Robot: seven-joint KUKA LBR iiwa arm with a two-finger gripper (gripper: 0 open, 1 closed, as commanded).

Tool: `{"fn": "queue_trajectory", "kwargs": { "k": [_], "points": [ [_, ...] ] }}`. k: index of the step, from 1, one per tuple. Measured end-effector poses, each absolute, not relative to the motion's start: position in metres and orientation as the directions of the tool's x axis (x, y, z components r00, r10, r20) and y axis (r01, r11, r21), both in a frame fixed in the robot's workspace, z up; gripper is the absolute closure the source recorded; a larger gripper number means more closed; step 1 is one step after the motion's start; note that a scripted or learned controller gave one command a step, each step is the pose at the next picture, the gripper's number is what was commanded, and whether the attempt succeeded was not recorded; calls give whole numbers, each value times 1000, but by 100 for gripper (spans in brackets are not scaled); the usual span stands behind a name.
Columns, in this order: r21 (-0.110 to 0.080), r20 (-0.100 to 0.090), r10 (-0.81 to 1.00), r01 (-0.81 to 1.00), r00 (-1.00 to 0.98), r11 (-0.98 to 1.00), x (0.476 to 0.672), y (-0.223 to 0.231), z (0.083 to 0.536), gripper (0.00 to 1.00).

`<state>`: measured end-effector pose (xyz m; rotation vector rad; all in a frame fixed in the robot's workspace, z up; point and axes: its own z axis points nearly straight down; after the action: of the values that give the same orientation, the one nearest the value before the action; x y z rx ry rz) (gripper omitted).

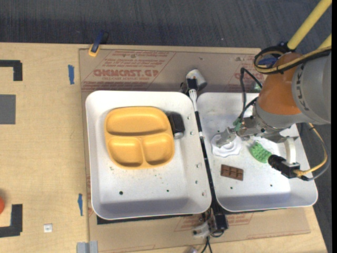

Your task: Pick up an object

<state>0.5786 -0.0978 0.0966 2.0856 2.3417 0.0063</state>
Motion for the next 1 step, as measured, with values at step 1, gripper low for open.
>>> {"fn": "queue_trajectory", "kwargs": {
  "k": [1],
  "points": [
    [1,0,985,985,-172,172,524,-97,86,0]
  ]
}}
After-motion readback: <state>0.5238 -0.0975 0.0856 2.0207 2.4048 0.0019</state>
